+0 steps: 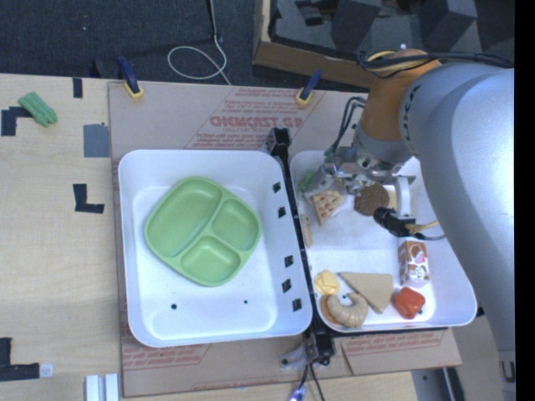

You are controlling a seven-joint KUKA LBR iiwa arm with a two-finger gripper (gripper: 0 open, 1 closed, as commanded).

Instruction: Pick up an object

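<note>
My gripper (346, 174) hangs low over the far part of the right bin (451, 267), below the orange wrist band. Just under and in front of it lie a tan waffle-like piece (324, 205) and a round brown cookie (370, 199). A small green item (308, 178) peeks out at the gripper's left. Nearer the front of the same bin are a small can (413, 261), a red pepper (408, 302), a tan sandwich wedge (370, 287), a ring-shaped pastry (346, 310) and a small yellow piece (326, 282). I see nothing held.
The left bin (134, 249) holds a green divided plate (203, 230). A black divider (288, 224) runs between the bins. The grey arm (468, 157) covers the right bin's far right side. A green toy (37, 109) lies on the bench at far left.
</note>
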